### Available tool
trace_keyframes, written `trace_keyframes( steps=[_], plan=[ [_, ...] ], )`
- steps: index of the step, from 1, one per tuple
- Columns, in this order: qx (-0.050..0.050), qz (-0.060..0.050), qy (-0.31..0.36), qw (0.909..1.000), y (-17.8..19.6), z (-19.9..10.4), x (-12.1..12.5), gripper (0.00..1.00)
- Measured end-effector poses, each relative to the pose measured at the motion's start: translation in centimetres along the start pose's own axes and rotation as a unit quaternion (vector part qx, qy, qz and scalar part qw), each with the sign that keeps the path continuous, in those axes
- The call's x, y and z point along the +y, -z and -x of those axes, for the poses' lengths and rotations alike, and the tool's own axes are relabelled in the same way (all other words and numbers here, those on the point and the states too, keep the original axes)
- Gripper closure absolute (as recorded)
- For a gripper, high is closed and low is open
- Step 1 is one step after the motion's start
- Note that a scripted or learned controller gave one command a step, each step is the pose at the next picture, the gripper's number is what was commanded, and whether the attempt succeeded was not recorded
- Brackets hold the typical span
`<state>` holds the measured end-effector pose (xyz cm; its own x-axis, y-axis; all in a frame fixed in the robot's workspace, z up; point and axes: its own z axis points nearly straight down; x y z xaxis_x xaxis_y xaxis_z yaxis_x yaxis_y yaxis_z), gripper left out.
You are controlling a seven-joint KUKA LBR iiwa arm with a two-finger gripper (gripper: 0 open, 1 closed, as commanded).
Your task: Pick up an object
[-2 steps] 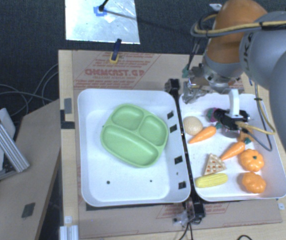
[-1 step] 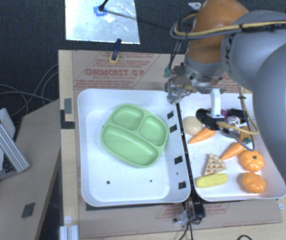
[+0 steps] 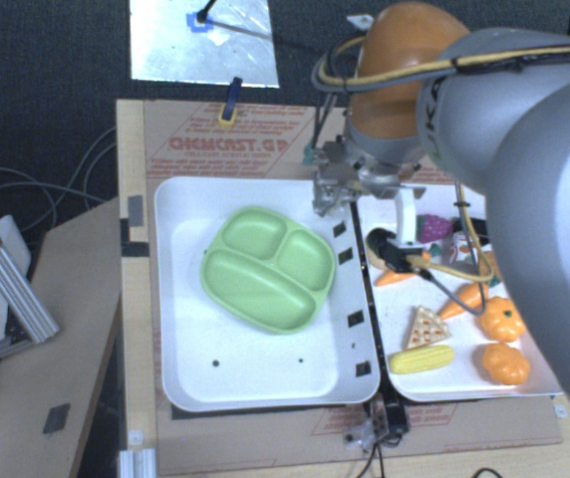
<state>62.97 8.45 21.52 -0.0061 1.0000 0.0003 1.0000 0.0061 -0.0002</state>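
Note:
My gripper (image 3: 363, 207) hangs over the far end of the wall between the two bins, open, with nothing between its fingers. In the right bin (image 3: 464, 386) below and right of it lie a purple piece (image 3: 434, 229), a small carrot (image 3: 397, 278), another orange carrot (image 3: 462, 303), two orange pumpkins (image 3: 502, 321) (image 3: 505, 364), a tan wedge (image 3: 427, 328) and a yellow corn cob (image 3: 422, 358). The arm hides the right bin's far right part. A green divided plate (image 3: 267, 267) lies in the left bin (image 3: 180, 347).
A brown board (image 3: 230, 145) lies beyond the bins with a blue and yellow item (image 3: 230, 103) on it. A shiny sheet (image 3: 200, 28) sits further back. Metal framing (image 3: 1, 267) stands at the left.

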Motion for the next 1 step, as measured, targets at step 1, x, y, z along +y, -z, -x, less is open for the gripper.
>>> trace_keyframes(
  steps=[1],
  plan=[
    [0.001,0.001,0.000,1.0000,0.99,-0.57,1.23,1.00]
  ],
)
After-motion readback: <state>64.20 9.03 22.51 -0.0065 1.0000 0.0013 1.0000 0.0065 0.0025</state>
